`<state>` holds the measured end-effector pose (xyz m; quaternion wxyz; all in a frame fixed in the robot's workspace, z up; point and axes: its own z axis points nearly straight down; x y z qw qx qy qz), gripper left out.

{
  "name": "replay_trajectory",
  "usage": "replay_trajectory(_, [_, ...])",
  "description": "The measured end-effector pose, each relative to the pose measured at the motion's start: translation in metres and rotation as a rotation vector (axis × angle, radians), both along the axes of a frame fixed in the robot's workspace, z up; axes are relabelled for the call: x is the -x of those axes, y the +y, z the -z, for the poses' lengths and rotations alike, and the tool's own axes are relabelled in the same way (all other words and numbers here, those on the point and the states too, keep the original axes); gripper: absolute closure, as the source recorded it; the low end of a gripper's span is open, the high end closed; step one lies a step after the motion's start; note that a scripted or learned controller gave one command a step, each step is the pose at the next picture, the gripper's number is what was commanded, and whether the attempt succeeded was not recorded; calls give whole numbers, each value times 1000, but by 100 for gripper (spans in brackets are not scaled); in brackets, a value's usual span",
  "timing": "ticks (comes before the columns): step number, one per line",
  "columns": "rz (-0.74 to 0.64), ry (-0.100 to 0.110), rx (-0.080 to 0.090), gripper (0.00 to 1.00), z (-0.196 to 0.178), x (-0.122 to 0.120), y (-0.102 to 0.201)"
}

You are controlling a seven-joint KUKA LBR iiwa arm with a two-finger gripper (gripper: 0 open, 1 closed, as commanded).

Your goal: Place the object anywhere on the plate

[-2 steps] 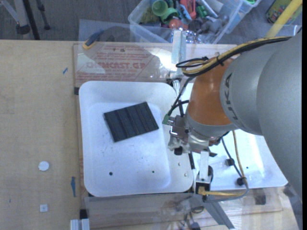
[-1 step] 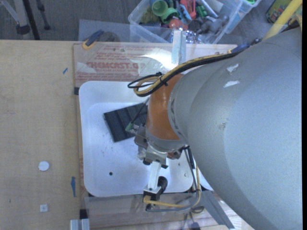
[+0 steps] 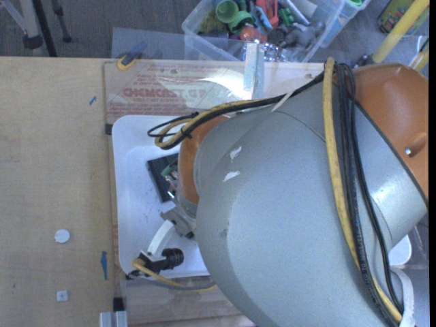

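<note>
The smooth grey arm (image 3: pixel 293 210), with a glossy orange band (image 3: pixel 388 121) and black and yellow cables (image 3: pixel 344 176) along it, covers the camera view from two o'clock to six o'clock. Beneath it lies a shallow white bin (image 3: pixel 133 182) on the matt tan worktop (image 3: pixel 51 148). A dark flat object (image 3: pixel 162 172) rests in the bin near nine o'clock of the arm. The arm hides the gripper, so its state cannot be told. At twelve o'clock, a clear plastic tub (image 3: pixel 272 12) holds colourful toys. Reddish printing on the transparent sheet (image 3: pixel 177 90) behind the bin is too blurred to read.
</note>
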<state>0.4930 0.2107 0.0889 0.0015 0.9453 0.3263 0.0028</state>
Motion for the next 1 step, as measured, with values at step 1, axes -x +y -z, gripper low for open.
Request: replay_trajectory(1, [-158, 9, 0, 100, -44, -18, 12])
